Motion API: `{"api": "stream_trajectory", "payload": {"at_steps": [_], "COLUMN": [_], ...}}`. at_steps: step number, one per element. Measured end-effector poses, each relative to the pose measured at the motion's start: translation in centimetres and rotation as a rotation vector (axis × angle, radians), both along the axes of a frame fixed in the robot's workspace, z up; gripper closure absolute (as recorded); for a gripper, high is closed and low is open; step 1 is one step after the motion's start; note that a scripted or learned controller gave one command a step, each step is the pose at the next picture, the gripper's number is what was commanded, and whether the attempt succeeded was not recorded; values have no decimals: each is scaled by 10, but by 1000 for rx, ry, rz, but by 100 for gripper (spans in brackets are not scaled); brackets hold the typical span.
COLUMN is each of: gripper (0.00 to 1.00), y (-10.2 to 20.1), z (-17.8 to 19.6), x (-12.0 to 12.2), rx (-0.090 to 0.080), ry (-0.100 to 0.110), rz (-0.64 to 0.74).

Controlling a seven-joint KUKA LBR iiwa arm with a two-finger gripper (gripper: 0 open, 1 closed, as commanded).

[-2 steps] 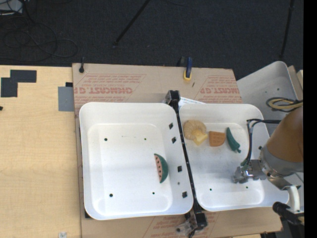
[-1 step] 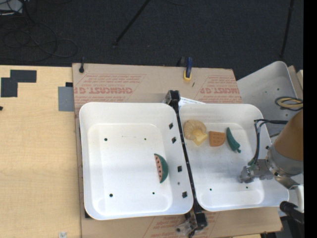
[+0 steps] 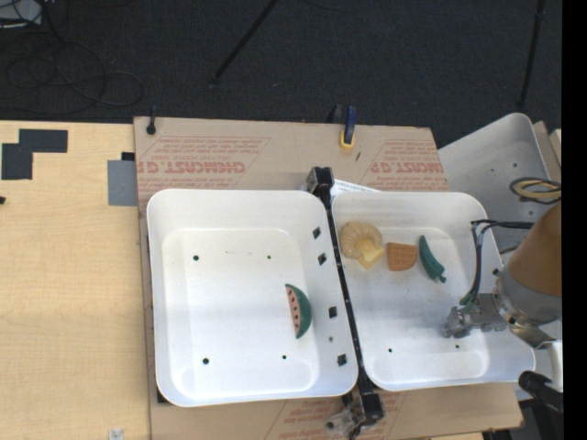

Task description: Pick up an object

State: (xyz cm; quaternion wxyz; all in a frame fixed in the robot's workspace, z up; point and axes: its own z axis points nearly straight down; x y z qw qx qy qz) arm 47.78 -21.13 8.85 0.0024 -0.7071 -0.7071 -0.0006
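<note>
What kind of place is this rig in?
Most likely a robotics lab bench for pick trials. Two white bins sit clamped on cardboard and hold toy food such as a watermelon slice. The gripper reaches in, and loose cables lie on the dark floor.

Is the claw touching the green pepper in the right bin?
Apart. The camera view shows the claw low in the right bin, with bare white floor between it and the green pepper farther up.

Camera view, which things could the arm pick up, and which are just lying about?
Job:
green-rimmed watermelon slice, left bin
pale yellow shell-shaped piece, right bin
orange wedge
dark green pepper-like piece
gripper

Lying about:
blue and yellow clamp
brown cardboard sheet
</note>
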Motion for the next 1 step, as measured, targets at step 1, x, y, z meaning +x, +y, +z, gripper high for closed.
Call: {"api": "stream_trajectory", "payload": {"at_steps": [1], "gripper": [100], "y": [14], "z": [0], "x": [-2], "rx": [-7], "ry": [-5], "rz": [-1]}}
